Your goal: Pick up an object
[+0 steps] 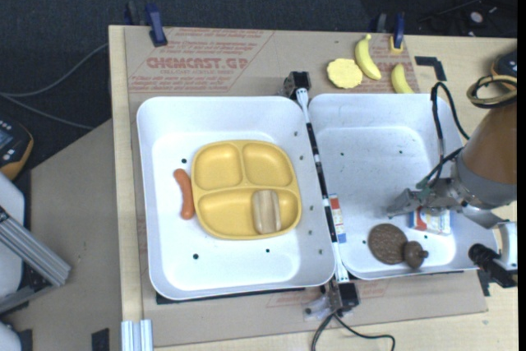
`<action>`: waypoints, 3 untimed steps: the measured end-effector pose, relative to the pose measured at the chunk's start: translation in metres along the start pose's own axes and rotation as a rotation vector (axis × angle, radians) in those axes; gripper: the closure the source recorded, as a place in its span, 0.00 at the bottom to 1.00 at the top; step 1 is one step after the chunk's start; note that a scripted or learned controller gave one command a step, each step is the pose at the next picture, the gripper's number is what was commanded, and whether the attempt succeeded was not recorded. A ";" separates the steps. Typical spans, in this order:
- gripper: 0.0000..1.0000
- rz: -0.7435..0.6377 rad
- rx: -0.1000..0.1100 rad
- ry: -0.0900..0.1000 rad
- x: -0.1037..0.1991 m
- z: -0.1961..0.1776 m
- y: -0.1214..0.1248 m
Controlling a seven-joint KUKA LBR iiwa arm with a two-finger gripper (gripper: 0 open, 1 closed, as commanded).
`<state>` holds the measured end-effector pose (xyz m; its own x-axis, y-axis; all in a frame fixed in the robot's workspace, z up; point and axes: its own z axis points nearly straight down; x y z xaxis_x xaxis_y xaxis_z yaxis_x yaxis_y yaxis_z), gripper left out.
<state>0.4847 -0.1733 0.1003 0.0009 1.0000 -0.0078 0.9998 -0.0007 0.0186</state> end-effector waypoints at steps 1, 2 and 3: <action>0.00 -0.003 0.006 0.002 -0.015 0.013 0.031; 0.00 -0.012 0.013 0.011 0.084 0.017 0.085; 0.00 -0.003 0.013 0.006 0.066 0.017 0.133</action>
<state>0.6185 -0.1078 0.0851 -0.0025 1.0000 -0.0023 1.0000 0.0025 0.0060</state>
